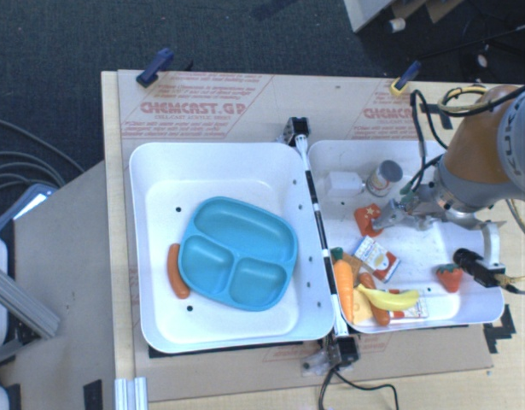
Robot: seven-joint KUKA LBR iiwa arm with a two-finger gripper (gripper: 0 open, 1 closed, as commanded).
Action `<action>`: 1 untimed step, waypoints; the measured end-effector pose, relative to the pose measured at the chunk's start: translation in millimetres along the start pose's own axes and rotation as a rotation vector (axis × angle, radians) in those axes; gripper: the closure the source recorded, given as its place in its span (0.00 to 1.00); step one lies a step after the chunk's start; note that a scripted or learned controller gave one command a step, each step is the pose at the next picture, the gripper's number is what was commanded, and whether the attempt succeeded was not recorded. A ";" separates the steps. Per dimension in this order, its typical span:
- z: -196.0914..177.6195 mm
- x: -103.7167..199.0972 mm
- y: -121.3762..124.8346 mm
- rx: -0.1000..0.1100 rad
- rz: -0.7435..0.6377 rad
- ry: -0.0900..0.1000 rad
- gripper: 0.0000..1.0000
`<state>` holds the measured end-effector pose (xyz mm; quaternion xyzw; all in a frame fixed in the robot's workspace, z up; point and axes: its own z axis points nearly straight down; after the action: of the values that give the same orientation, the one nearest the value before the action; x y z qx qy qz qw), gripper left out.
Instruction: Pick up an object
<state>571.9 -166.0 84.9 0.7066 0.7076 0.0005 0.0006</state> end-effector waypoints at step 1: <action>-9.6 -0.1 0.1 -0.001 0.001 0.000 1.00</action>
<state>572.0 -166.1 94.5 0.7069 0.7073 0.0005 0.0010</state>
